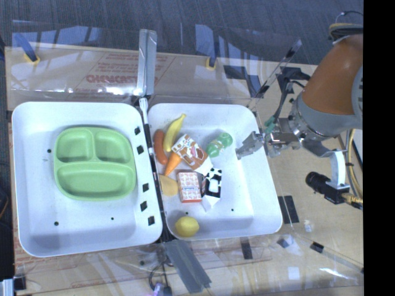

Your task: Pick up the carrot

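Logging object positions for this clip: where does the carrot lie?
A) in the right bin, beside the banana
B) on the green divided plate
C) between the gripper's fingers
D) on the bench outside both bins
A: the carrot lies in the right bin, just below the banana.

1. Robotics lab: grey-and-orange arm [330, 85] with loose cables beside it.
2. Two white bins [37, 165] on a tabletop [321, 270] under clear sheeting.
3. Toy food, green divided tray [95, 163].

Carrot [171, 163] partly under snack packet [191, 153]; claw [250, 145] blurred.
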Controlling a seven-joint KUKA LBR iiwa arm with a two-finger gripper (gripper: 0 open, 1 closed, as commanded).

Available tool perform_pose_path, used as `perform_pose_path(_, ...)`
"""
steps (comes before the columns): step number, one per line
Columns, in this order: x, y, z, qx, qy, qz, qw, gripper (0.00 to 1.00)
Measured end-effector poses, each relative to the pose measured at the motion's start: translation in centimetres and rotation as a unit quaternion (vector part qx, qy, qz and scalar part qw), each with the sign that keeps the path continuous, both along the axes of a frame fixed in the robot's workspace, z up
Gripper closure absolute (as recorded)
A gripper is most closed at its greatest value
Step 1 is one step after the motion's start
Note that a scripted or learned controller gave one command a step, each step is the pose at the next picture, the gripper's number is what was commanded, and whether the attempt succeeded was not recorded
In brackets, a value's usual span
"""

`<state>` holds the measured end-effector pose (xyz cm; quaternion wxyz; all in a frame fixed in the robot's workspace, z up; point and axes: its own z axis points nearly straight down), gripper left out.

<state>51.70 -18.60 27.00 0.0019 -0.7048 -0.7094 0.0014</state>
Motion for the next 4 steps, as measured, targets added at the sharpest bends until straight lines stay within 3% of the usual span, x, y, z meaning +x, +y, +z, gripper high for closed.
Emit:
perform_pose_path(1,0.0,0.0,0.0,0.0,0.0,0.0,1.0,0.0)
perform_pose_path(2,-0.1,-2.4,0.7,-0.001,-0.001,-0.042,0.9991,0.0)
perform_pose_path(3,-1.9,1.9,-13.0,0.0013,0.0,0.138,0.9904,0.0)
perform_pose_path(4,-1.9,1.9,-13.0,0.0011,0.0,0.138,0.9905,0.0)
